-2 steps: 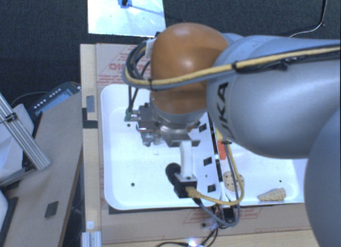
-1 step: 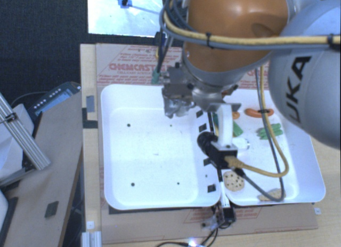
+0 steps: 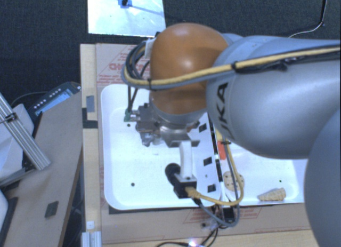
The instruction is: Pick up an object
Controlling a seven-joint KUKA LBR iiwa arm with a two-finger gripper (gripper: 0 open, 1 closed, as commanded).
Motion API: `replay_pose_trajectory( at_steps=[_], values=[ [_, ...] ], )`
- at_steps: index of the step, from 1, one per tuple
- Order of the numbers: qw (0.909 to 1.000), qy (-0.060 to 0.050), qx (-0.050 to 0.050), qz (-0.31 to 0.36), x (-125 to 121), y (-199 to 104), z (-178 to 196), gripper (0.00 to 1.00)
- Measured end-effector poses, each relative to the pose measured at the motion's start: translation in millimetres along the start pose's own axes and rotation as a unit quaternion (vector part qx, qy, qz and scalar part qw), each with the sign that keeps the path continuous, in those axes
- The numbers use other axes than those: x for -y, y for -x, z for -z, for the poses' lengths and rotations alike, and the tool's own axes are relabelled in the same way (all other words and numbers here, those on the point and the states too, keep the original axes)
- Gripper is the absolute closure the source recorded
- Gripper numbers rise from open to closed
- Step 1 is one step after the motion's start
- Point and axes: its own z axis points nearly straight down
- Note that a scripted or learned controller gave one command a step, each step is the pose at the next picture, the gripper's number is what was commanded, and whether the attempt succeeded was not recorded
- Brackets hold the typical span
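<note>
My gripper [image 3: 153, 133] hangs low over the left white bin [image 3: 117, 155], under the orange wrist band, close to the bin floor near its middle. The wrist body hides whatever lies directly beneath it. In the right bin [image 3: 266, 176] a tan wedge-shaped piece [image 3: 272, 193] lies near the front edge. A round speckled beige disc [image 3: 233, 180] sits beside the divider, partly behind a yellow cable. A small orange-red thing [image 3: 222, 153] peeks out from under the arm, mostly hidden.
The grey arm covers most of the right bin and the back of both bins. Cardboard [image 3: 112, 64] lies under the bins. An aluminium rail [image 3: 24, 136] and a grey device [image 3: 53, 96] stand off to the left of the bench.
</note>
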Motion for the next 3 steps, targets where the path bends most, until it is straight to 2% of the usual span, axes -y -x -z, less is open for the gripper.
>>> replay_pose_trajectory(
  at_steps=[1,2,3],
  values=[
    [0.9999,0.013,-0.005,-0.001,-1.4,31.2,145.7,1.00],
    [1.0000,0.002,-0.001,0.001,-0.9,-0.3,42.7,1.00],
    [0.9999,0.009,-0.002,-0.003,-139.8,4.5,-23.2,1.00]
  ],
)
